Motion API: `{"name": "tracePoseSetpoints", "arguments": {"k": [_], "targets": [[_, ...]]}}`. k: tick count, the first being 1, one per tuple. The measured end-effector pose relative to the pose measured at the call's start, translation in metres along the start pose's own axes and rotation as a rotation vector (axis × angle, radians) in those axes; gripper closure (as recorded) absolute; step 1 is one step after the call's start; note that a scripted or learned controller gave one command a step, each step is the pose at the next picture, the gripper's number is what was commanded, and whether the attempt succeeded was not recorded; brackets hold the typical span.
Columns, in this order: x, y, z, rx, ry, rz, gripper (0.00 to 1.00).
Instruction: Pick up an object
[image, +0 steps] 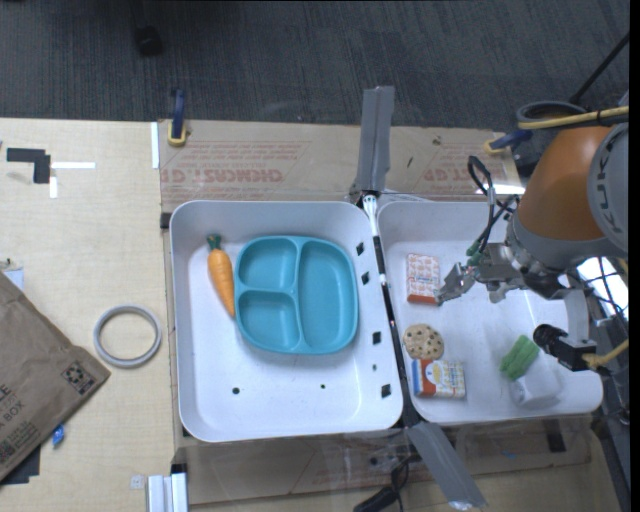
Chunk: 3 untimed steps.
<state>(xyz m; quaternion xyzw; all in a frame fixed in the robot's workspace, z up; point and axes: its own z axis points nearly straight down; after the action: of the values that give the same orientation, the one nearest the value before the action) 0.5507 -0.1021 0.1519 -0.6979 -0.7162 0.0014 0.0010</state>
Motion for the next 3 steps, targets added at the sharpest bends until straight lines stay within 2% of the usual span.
{"name": "tracePoseSetpoints", "arguments": {"k": [1,2,3], "targets": [[-0.011,-0.033,0.059,-0.005,0.000,0.059,0.00],[-0.078,-0.024,-0.013,-0.003,0.000,-0.120,0.00],[-0.115,-0.065,0.060,-0.004,0.000,-0.429,0.00]]}}
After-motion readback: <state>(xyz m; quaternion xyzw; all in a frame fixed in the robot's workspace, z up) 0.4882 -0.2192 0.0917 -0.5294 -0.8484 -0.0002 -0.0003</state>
